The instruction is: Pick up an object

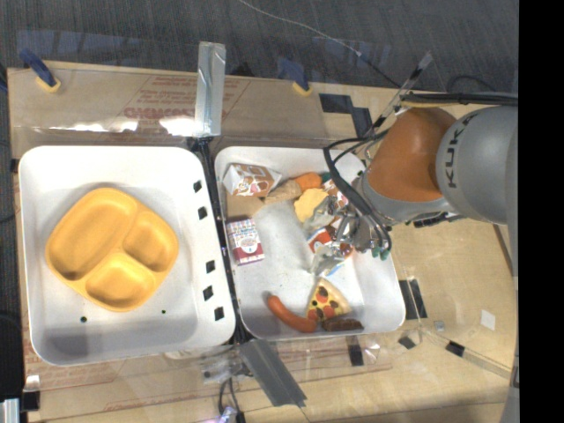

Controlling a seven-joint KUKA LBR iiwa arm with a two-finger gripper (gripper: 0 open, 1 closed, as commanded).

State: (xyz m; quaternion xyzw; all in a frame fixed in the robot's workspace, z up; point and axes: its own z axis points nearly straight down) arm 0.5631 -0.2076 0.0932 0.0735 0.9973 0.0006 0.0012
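A grey robot arm with an orange band reaches in from the right, its gripper (pixel 339 232) lowered into the right-hand white bin (pixel 379 298), among a heap of toy food. Whether it is open or closed, and whether it has hold of anything, cannot be told; wires and clutter hide its tip.

The gripper probably sits this low because it is attempting a pick from the pile. Touching or just under it lie a pale yellow round piece (pixel 310 205) and something small and red (pixel 322 236), either a likely target. Just beyond it, towards the bin's far wall, are an orange piece (pixel 307 181) and a small printed packet (pixel 251 181). Towards the bin's near wall lie a toy pizza slice (pixel 327 301), a sausage (pixel 291 315) and a dark brown strip (pixel 342 325). Further out to the side, near the divider, is a small pink box (pixel 245 241).

Well apart, past the divider, the other white bin (pixel 53 333) holds a yellow divided plate (pixel 113 248).

Both bins rest on a tan bench (pixel 458 280) with tape marks, backed by dark carpet (pixel 106 7).
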